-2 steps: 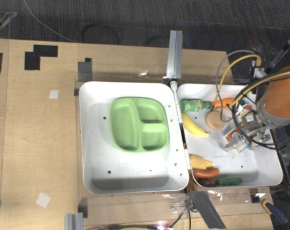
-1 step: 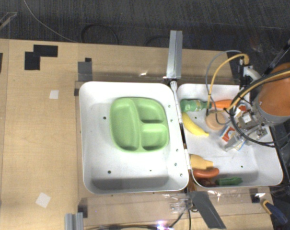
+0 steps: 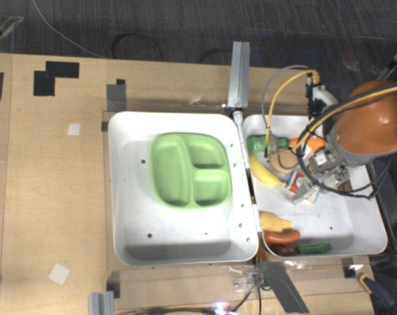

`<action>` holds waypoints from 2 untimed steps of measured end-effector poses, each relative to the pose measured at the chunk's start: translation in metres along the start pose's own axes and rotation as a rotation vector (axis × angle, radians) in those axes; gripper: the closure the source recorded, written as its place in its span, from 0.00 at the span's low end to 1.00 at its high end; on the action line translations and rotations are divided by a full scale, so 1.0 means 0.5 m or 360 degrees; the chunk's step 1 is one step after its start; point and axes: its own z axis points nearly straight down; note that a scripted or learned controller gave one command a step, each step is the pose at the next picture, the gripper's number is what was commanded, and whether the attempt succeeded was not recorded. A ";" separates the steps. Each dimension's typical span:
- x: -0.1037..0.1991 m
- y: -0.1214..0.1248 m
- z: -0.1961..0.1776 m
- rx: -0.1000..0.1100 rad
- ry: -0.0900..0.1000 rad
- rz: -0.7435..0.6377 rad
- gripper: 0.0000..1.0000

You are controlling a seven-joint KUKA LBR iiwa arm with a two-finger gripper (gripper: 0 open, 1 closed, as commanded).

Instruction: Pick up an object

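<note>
Near edge of the right bin (image 3: 372, 231): a green bean-like piece (image 3: 314, 247) is seen lying flat by the front wall, with a red-brown sausage-shaped toy (image 3: 282, 236) just left of it and a tan, bread-like item (image 3: 275, 222) touching that from behind, all packed into the front-left corner.

Mid bin: a small red, white and blue object (image 3: 300, 188) is seen below the gripper (image 3: 316, 170), close to or touching the tool; whether it is gripped cannot be told. The fingers are hidden by cabling and the wrist body, so their state cannot be told. A yellow banana (image 3: 264, 172) is laid diagonally along the left wall, curved, smooth, glossy plastic look. A round tan disc (image 3: 285, 159) is noted between banana and gripper.

Far end: a green toy (image 3: 258, 143) and something orange (image 3: 296, 143) are partly covered by a yellow cable (image 3: 271, 104).

The arm (image 3: 369, 126) is seen entering from the right, orange band uppermost, held over the bin's right half.

Left bin (image 3: 129, 176): a light green divided tray (image 3: 188, 169), three compartments, is set near the centre, slightly toward the far side.
</note>
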 end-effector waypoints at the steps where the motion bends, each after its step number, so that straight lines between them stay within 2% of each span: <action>1: -0.096 -0.038 -0.001 0.0003 -0.0003 -0.0070 0.00; 2: -0.132 -0.027 -0.002 0.0006 0.0001 -0.0025 0.00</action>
